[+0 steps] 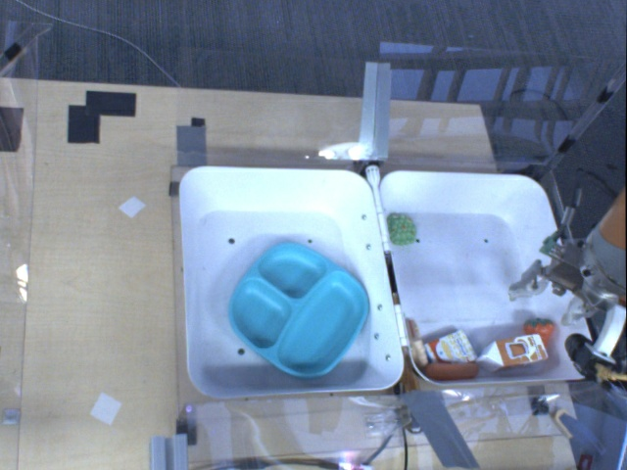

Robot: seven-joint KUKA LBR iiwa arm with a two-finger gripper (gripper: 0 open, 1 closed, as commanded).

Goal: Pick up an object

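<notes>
1. I see the pincer (537,280) at 3 o'clock in the right bin (470,196), and I cannot tell how it is set.
2. A green ball (402,227) sits at 10 o'clock in that bin.
3. A juice box (520,352), a small carton (454,345) and a red tomato (538,328) lie along 6 o'clock.
4. A blue plate (299,308) rests in the left bin (225,196).
</notes>
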